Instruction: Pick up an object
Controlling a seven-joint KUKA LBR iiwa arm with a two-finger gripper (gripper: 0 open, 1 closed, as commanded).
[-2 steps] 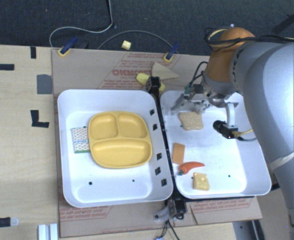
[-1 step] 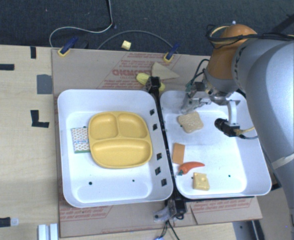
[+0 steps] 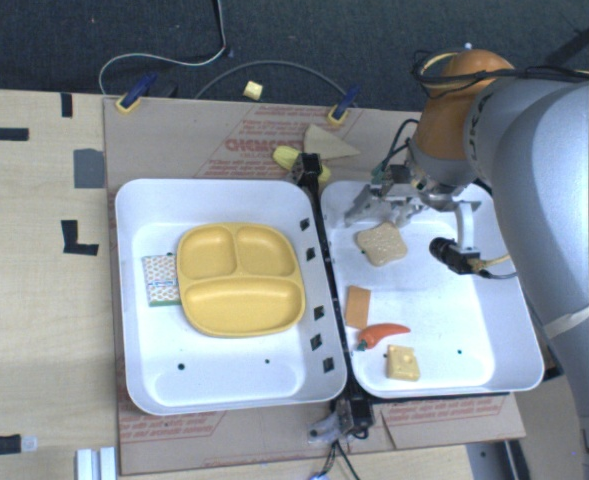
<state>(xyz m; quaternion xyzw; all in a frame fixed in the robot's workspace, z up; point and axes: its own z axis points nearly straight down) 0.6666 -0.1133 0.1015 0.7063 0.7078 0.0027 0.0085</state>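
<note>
Our pincer [image 3: 382, 208] hangs low at the back of the right bin [image 3: 494, 363], just above a tan piece of bread [image 3: 381, 244]. We cannot tell how it is set. We see the bread lying flat on the bin floor. Nearer the front lie an orange slab [image 3: 358, 306], a red pepper [image 3: 382, 335] and a yellow cheese chunk [image 3: 402, 363]. In the left bin [image 3: 144, 368] sits a yellow tray [image 3: 240, 278], with a small checked card [image 3: 160, 279] touching its left side.

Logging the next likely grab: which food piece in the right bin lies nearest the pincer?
The tan bread slice, right beside the pincer at the bin's far end; the orange slab, red pepper and yellow cheese lie nearer the camera.
</note>
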